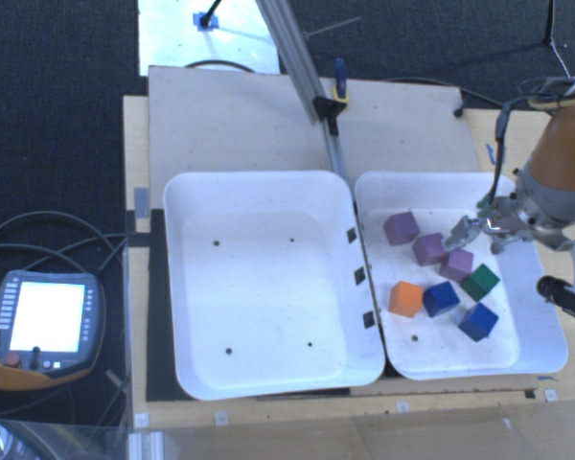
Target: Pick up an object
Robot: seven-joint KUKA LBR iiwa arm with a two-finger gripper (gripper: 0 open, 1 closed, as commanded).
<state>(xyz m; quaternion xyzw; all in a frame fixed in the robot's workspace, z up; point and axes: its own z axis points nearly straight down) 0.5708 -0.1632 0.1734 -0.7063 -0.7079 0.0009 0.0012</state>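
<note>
The right bin [431,192] holds several small blocks: three purple blocks [401,227] [427,248] [456,264], a green block [480,282], an orange block [405,299] and two blue blocks [441,298] [477,321]. My gripper [462,234] hangs low over the upper right of the cluster, between the two right-hand purple blocks, at the end of the arm reaching in from the right. Its fingers look spread, with no block between them.
The left bin [201,199] lies beside the right one, with black clips along the shared wall. A metal pole [297,51] slants over the board behind the bins. A teach pendant [43,329] lies on the floor to the left.
</note>
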